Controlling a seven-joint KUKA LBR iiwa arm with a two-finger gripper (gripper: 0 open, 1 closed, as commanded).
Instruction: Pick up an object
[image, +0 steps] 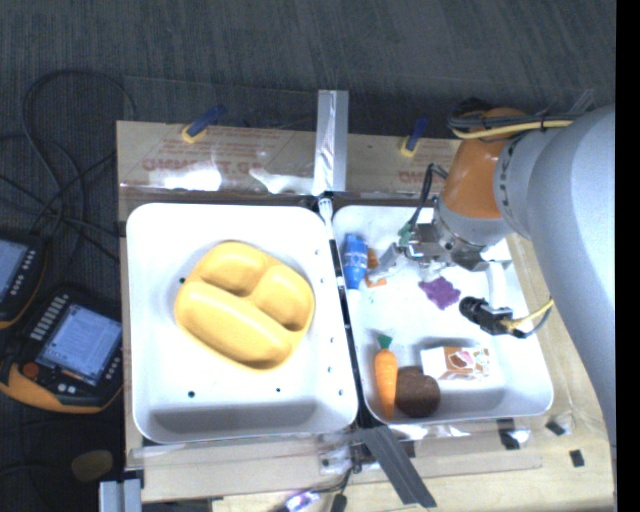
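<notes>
My gripper (412, 246) hangs over the far part of the right bin (530, 390), below the arm's orange band. Just left of it a blue bottle (354, 258) lies along the bin's left wall, with a small orange piece (373, 262) beside it. A purple object (439, 292) lies just right of and nearer than the gripper. At the bin's near side an orange carrot (385, 373) lies next to a dark brown lump (417, 391), and a white carton (458, 362) rests to their right. A large yellow bread-shaped object (243, 302) takes up the left bin (160, 400).
The grey arm (570, 200) covers the right bin's far right corner. A black cable fitting (488, 314) juts over the bin's right side. Handheld control pendants (60, 345) lie on the floor to the left. Clamps and tape sit along the bench's far edge (330, 120).
</notes>
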